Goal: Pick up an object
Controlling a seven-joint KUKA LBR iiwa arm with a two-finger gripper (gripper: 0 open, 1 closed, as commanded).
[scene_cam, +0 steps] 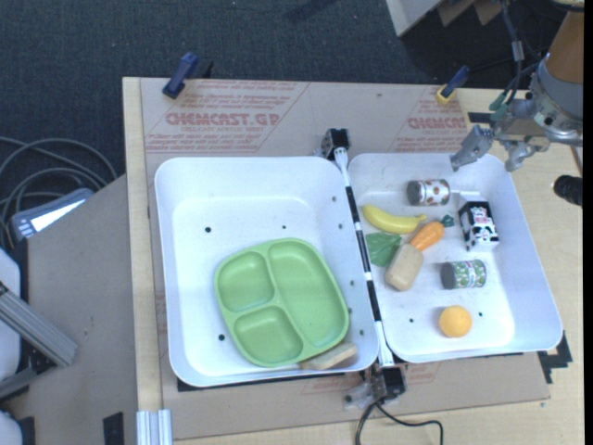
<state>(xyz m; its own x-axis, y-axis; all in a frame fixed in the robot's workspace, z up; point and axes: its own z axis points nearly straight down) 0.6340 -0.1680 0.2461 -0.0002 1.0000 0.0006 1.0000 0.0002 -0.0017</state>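
The gripper (pixel 491 146) is hanging over the far right corner of the right bin (pixel 528 276), and its two grey fingers are standing wide apart with nothing between them. One finger is pointing down to the left and the other one is nearer to the bin's far rim.

All the loose things are lying in the right bin, below and to the left of the gripper. The nearest one is a small can (pixel 428 192), which is lying on its side just beside the left finger but not touching it. Its label is red and white, and the writing on it is too small to read. A black and white cow toy (pixel 479 225) is sitting near the can, a little closer to the camera. A yellow banana (pixel 391 219) is lying near the divider between the bins, and an orange carrot (pixel 427 235) is touching its right end. A green leaf piece (pixel 383 247) and a beige bread-like piece (pixel 404 269) are lying just below them. A second can with a green label (pixel 463 273) is lying on its side further down, and an orange ball (pixel 455 322) is resting near the front rim, well apart from the gripper.

In the left bin (pixel 185 248) a green divided plate (pixel 281 299) is lying, with a tan block (pixel 326 359) at its front edge.

On the brown board (pixel 232 119) under the bins red letters are reading "CHEMCAST GP".
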